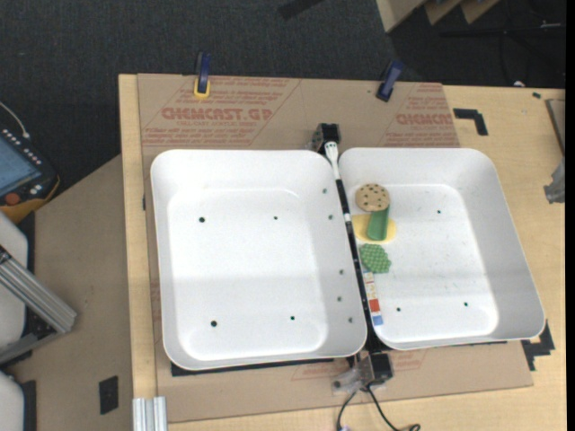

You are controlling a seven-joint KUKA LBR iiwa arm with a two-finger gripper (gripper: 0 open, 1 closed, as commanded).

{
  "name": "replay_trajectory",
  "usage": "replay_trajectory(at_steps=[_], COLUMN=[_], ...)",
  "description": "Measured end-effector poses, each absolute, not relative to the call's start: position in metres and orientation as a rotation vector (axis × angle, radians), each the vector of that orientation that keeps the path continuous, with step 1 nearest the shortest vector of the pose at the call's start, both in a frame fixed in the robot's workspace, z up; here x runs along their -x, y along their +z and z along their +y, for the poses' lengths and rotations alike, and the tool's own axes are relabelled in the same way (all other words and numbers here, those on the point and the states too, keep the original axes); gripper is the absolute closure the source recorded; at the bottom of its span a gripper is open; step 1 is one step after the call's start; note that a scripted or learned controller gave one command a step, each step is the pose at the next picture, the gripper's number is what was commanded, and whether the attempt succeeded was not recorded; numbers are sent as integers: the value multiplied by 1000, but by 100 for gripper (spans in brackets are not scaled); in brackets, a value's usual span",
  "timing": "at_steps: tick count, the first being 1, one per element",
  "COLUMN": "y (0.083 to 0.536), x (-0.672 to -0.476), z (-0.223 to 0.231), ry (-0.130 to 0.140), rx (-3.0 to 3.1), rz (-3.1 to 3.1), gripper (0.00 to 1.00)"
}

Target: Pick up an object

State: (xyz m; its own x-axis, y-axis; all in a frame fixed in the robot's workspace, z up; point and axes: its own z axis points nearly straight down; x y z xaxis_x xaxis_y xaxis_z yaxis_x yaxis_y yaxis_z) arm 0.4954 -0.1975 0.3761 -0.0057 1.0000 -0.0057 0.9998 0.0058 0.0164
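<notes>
Claw state, released or clenched, I cannot tell: a small grey piece (557,185) at the right edge of the frame may belong to the arm, and it stands well apart from the objects.

Things to pick lie together in the right bin (467,241), close to its left wall. A round tan disc with holes (371,196) is uppermost in the frame. Just below it a green cylinder (378,222) rests on a yellow piece (362,230), and under these lies a flat green patterned piece (375,259). They touch or nearly touch, so I judge that a grasp on one may push its neighbour. The wall beside them also leaves little room on that side. The left bin (238,259) shows a bare white floor with a few dark dots.

Both bins sit side by side on a brown board (269,106) with red printed letters, and a dark strip (346,223) runs between them. Two blue clamps (203,68) (389,80) grip the upper edge of the board, probably to keep it from sliding on the desk (99,241). At the lower edge a cable (359,407) leaves a small fitting. Beyond the desk, the upper part of the frame is dark carpet (135,16). A metal rail (36,294) lies at the lower left.
</notes>
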Motion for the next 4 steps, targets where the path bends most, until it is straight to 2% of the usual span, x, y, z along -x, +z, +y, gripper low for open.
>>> replay_trajectory(at_steps=[1,4], y=[342,305], x=[-479,-479], z=[-225,-224], ry=[-2,-1], rx=[-2224,-2222], rz=[2220,2222], gripper=[100,100])
